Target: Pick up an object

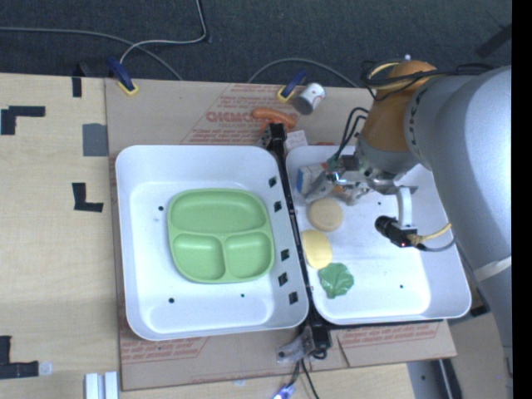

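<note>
Three small pieces in the right bin [432,293]: tan round disc [326,216], pale yellow lump [317,248], crinkled green piece [336,280]. Probably light and smooth, possibly soft; best pinched across the disc's rim. Gripper [332,181] just above the disc, grip state impossible to tell. Glossy green divided plate [221,233] alongside.

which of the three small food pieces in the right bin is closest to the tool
The tan round piece, just below the tool. The yellow piece lies further down, and the green piece is furthest.
</note>
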`<state>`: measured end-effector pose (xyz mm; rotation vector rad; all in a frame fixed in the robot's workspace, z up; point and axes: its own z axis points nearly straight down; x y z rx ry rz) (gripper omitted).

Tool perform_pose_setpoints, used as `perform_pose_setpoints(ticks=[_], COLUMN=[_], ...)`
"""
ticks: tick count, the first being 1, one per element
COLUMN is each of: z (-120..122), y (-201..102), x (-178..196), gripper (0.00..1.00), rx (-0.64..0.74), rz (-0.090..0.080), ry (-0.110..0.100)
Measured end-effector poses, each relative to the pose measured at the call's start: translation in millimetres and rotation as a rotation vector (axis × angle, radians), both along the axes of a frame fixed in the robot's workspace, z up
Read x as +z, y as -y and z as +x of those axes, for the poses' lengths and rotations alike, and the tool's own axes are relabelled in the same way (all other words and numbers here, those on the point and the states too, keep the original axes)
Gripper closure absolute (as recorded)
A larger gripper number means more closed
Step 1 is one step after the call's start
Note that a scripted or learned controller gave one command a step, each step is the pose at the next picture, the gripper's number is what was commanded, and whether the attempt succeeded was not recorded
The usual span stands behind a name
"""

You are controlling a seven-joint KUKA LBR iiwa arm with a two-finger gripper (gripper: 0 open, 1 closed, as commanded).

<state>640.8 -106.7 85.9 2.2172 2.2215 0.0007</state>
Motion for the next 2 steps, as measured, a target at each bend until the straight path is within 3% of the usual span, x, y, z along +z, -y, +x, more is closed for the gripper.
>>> perform_pose_setpoints(ticks=[1, 2], z=[-36.6, -36.7], y=[-10.1, -10.5], x=[0.2, 9.6], gripper=[0.00, 1.00], rx=[-0.002, -0.001], rz=[0.000, 0.000], ry=[0.000, -0.001])
